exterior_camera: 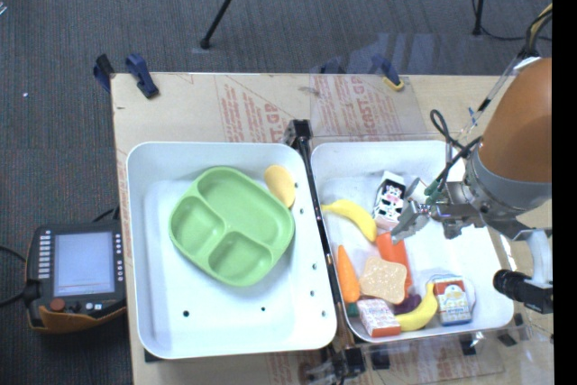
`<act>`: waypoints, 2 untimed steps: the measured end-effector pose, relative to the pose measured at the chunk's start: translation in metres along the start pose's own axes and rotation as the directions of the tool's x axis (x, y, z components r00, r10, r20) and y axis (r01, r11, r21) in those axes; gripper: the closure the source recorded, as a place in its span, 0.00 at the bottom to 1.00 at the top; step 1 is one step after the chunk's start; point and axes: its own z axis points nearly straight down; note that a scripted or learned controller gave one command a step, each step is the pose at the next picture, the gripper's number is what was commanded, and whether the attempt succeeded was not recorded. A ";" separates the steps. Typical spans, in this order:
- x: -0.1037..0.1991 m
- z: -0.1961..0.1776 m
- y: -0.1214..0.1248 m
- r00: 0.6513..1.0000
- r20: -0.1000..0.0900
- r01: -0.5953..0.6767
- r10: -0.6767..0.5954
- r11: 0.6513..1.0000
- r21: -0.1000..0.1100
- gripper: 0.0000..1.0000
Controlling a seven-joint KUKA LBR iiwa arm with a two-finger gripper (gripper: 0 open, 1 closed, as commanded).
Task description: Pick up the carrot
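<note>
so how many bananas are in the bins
2, both in the right bin. One banana lies near the bin's left wall, beside the milk carton. The other banana lies at the front, between two small cartons. More could be hidden under the gripper.

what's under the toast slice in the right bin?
The toast lies over an orange-red piece poking out above it, and a banana shows at its lower right. Whatever else sits beneath is covered.

Arm [518, 135]: broad orange band above the wrist, rounded; grey segment beneath it. Thin black and green cables loop off the wrist. Gripper [407, 227]: pale grey metal, slim and angular. Black cylindrical fitting [516, 286] low at the arm's side, beside a white part.
</note>
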 end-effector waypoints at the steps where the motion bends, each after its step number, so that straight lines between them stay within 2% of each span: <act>1: 0.070 0.072 -0.001 0.990 0.001 -0.142 0.142 0.990 0.005 0.00; 2: 0.070 0.070 -0.015 0.985 0.000 -0.175 0.175 0.985 0.002 0.00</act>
